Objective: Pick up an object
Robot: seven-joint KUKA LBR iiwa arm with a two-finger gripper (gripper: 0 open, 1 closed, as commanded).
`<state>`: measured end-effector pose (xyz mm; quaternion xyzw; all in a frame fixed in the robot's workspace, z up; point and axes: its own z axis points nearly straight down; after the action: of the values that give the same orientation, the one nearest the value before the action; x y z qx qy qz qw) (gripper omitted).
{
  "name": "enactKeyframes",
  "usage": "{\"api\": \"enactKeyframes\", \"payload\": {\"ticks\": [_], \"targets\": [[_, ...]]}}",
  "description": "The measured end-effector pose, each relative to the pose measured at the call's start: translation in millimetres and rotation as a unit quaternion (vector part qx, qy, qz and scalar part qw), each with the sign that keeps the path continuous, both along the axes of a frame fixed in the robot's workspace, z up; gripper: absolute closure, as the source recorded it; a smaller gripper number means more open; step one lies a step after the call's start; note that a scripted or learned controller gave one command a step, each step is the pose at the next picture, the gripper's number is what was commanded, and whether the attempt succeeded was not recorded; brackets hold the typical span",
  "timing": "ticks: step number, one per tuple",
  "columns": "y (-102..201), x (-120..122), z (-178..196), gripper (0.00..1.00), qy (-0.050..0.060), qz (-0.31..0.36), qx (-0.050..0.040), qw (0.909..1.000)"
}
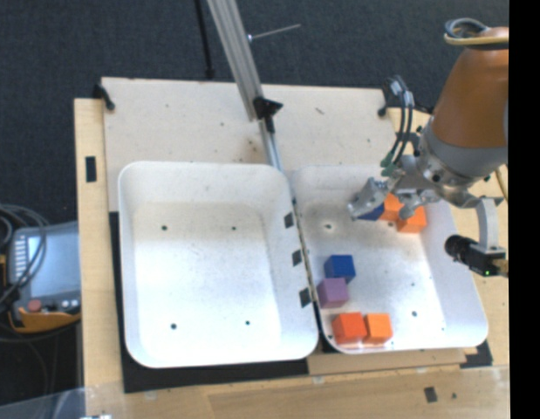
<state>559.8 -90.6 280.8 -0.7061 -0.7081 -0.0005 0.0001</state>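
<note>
My gripper (387,206) hangs low over the far part of the right bin (453,308), under the arm's orange band. An orange block (412,218) lies right beside and partly under it, and the view does not settle whether the two touch. A sliver of blue shows just below the gripper's left side. Nearer the front of the same bin sit a blue cube (340,266), a purple cube (332,291), a red-orange block (348,326) and an orange block (378,326).
The left bin (208,260) adjoins the right one along a shared rim with black clips. A slanted metal rail (239,51) crosses the bench's far side. A black part on the arm (466,250) overhangs the right bin's right edge.
</note>
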Motion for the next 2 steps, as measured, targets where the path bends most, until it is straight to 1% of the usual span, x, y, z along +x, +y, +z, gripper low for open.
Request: {"api": "enactKeyframes", "payload": {"ticks": [1, 2], "targets": [[0, 0, 0, 0.00, 0.000, -0.001, 0.0000, 1.0000], [1, -4, -62, 0.00, 0.003, -0.002, -0.0012, 1.0000]]}}
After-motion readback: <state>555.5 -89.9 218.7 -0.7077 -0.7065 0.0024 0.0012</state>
